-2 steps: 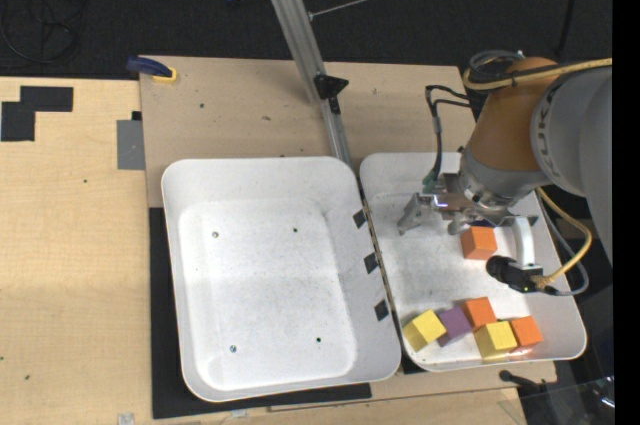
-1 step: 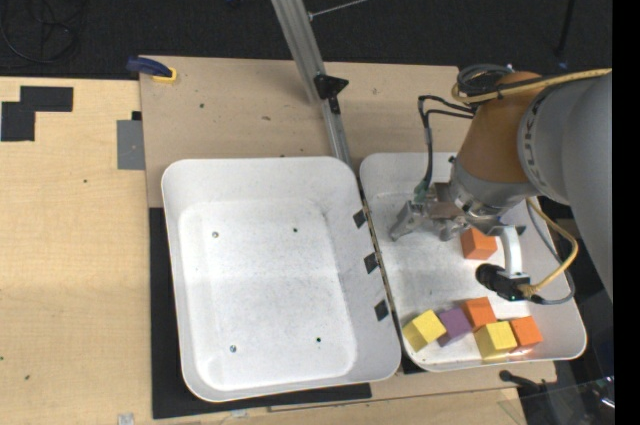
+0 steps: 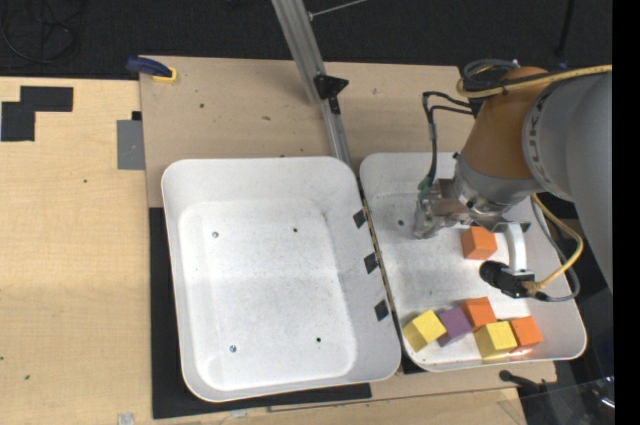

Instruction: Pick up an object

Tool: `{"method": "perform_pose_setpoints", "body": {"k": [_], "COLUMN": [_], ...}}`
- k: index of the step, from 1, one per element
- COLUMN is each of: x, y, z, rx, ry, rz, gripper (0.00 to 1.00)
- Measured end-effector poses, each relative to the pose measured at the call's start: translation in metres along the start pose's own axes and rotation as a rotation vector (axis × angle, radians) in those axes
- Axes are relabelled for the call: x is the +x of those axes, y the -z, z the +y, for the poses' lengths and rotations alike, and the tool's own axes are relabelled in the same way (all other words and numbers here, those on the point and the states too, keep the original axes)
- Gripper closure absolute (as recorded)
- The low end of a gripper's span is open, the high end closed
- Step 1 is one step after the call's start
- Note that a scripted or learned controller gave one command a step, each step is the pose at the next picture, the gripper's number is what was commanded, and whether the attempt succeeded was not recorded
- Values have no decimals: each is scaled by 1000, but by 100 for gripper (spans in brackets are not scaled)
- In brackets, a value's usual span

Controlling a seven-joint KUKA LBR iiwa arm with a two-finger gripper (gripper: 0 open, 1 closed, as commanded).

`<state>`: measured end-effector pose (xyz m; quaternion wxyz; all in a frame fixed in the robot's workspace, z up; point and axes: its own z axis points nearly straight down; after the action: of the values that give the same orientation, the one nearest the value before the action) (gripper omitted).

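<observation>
Gripper point(image 3: 432, 218) low over right bin point(image 3: 400, 175), right of centre frame; jaw state indeterminate. Orange cube point(image 3: 478, 242) just beside.

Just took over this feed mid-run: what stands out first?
The grey arm with its orange band looms over the right bin, its claw low above the bin floor. An orange block lies just beside it, and a cluster of yellow, purple and orange blocks sits along that bin's near edge.

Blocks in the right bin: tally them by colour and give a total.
Orange cube-shaped blocks: 3
Yellow cube-shaped blocks: 2
Purple cube-shaped block: 1
Total: 6
</observation>
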<state>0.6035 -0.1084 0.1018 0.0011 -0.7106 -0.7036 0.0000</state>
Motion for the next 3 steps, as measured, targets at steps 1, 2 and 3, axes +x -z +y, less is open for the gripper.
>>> {"method": "perform_pose_setpoints", "body": {"k": [1,2,3], "x": [2,-6,-8], "y": [43,87,141], "z": [1,3,4], "rx": [-3,-4,-5], "ry": [7,5,10], "rz": [-1,-2,-2], "gripper": [100,100,100]}}
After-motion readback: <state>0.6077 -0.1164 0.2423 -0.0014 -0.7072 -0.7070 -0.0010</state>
